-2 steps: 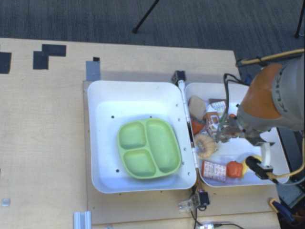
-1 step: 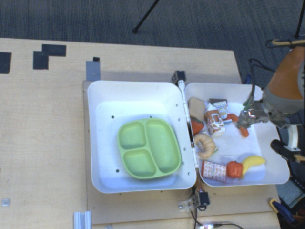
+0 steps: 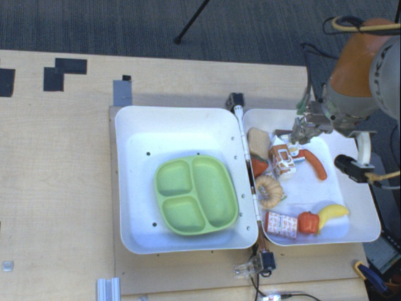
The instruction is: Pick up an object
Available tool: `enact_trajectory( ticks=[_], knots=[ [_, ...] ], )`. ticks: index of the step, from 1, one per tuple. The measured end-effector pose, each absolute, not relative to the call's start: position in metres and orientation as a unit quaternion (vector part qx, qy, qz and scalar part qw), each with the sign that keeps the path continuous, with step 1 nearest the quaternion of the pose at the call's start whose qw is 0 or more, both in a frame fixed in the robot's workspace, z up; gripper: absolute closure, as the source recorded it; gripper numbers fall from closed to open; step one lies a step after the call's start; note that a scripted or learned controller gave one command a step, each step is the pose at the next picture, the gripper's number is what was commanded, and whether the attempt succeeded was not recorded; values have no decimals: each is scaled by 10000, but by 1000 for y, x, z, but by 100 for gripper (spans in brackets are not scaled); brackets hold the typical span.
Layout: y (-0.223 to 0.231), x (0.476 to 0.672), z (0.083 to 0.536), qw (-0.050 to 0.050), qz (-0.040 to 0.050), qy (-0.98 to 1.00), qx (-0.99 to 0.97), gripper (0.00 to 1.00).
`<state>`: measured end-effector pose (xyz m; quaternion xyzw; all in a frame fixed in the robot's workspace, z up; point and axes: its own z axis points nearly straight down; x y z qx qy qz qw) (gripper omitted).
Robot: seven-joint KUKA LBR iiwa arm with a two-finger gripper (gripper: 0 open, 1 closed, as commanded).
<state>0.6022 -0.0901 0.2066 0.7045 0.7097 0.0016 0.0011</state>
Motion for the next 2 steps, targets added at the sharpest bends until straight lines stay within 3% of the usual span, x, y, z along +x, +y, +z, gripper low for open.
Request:
enact_trajectory(
  ticks=[1, 2],
  knots=[
    [-91, 602, 206, 10, 8, 7095, 7047, 0],
    [-134, 609, 114, 66, 52, 7088, 7053, 0]
  ],
)
